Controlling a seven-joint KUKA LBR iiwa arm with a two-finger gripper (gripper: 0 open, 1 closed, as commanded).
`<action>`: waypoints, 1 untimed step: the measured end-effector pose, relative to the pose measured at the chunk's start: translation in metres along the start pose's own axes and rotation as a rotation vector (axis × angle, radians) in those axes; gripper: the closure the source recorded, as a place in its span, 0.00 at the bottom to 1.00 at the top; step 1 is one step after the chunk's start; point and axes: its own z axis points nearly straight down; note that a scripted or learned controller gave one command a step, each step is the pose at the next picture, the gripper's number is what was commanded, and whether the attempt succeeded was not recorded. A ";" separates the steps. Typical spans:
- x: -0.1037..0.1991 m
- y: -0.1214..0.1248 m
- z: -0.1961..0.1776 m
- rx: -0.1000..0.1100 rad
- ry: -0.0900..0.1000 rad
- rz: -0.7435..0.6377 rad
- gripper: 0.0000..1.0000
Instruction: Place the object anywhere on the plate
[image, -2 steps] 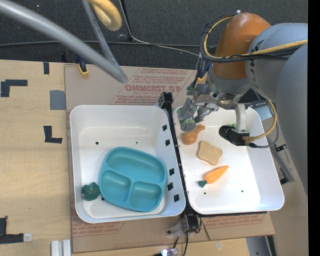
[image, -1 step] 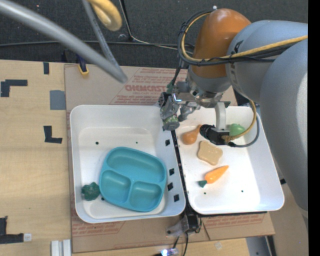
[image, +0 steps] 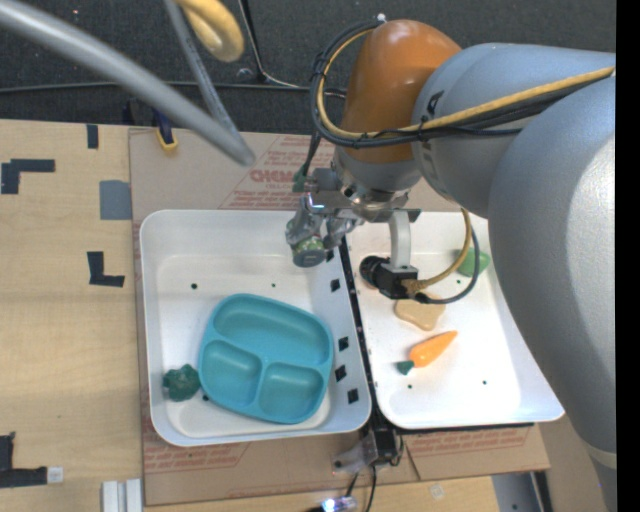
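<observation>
**As the claw (image: 312, 238) hangs over the left bin (image: 150, 300), a grey-green lump (image: 304, 250) sits at its tip**

Since I have just the one slanted view from above, I start at the bottom of the frame. A sheet of brown cardboard (image: 470, 455) with red print lies under both bins, on a pale wood-patterned tabletop (image: 60, 330) with black marks at the left. In the lower part of the left bin a teal plate (image: 265, 355) with three compartments lies flat. A small dark green toy (image: 181, 381) lies just beside its lower left edge. Past the wall the bins share, the right bin (image: 500, 400) bears an orange carrot (image: 433, 349) with a beige wedge (image: 420, 314) just above it. A pale green thing (image: 478, 262) lies farther up at the right. Along the top of the frame the background is dark.

The grey arm (image: 540, 150) with its orange band (image: 390, 70) fills the upper right and reaches to the upper centre. There the claw is over the upper right corner of the left bin, near the shared wall. The lump is right at the claw's lower end. I cannot tell whether the claw is clamped on it, apart or together. The lump is up and to the right of the plate, apart from it.

It looks small and rounded, mottled grey and dark green, with a blurred outline.
</observation>
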 end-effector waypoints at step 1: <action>0.053 -0.003 -0.002 -0.001 0.000 0.000 1.00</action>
